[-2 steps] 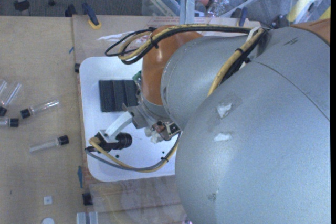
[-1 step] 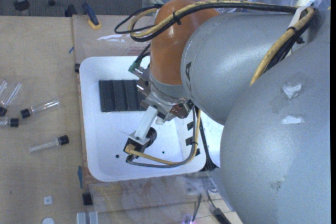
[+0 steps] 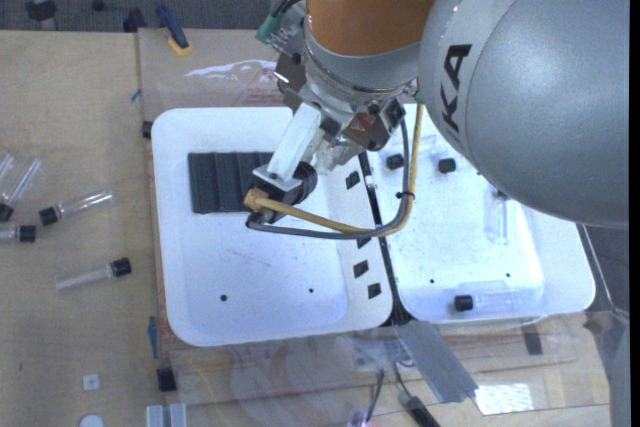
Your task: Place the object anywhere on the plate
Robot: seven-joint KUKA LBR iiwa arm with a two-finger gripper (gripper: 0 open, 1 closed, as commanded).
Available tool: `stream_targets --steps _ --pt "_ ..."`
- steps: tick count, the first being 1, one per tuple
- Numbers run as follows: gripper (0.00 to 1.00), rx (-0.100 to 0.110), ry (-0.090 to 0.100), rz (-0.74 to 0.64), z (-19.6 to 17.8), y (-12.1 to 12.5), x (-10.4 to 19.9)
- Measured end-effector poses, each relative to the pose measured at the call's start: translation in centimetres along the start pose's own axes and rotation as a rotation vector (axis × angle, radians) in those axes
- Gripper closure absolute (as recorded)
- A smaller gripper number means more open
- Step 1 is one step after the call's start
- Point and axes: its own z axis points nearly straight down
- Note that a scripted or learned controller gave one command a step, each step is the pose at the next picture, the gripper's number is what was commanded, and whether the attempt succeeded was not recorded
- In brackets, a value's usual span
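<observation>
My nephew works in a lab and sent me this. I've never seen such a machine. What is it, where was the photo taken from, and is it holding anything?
It is a robot arm, grey with an orange band, reaching in from the right. One camera fixed above the bench looks down at a slant. Two shallow white bins sit side by side. The left bin holds a dark ribbed plate. The right bin holds small clear tubes with black caps. Loose tubes also lie on the wooden bench. The arm's tool hangs over the left bin, beside the plate. The arm hides much of it, so I cannot tell whether it holds anything.
</observation>
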Motion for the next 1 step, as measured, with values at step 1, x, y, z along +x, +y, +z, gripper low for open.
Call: stream_targets --steps 1 --pt "1.00 0.000 0.000 0.361 11.56 -2.33 -2.24"
